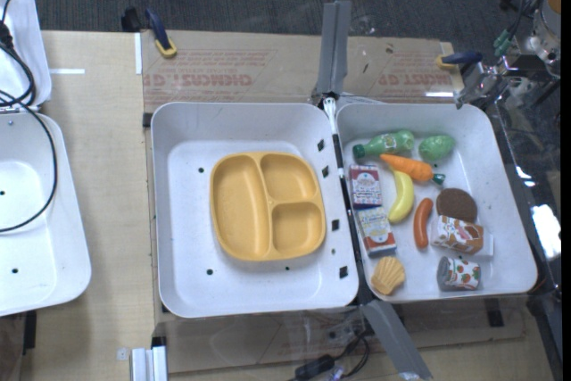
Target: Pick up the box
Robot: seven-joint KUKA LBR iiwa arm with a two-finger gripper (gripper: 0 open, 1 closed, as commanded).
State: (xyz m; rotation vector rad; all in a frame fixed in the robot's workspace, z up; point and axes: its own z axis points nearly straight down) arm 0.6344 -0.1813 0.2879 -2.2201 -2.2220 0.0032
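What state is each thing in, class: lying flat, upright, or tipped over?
Yellow tray: flat in the left bin, nothing in its compartments.
Red box: lying flat, right bin.
Second box: lying flat.
Banana: lying flat.
Green bottle: on its side.
Can: tipped on its side.
Gripper: outside the bins, near the right bin's far corner.

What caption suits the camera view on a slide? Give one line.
Yellow divided tray in the left bin; toy food and small boxes in the right bin.

Yellow tray (pixel 267 206), orange carrot (pixel 407 164), red-and-white box (pixel 364 187), white bins (pixel 169 192), yellow banana (pixel 402 195)
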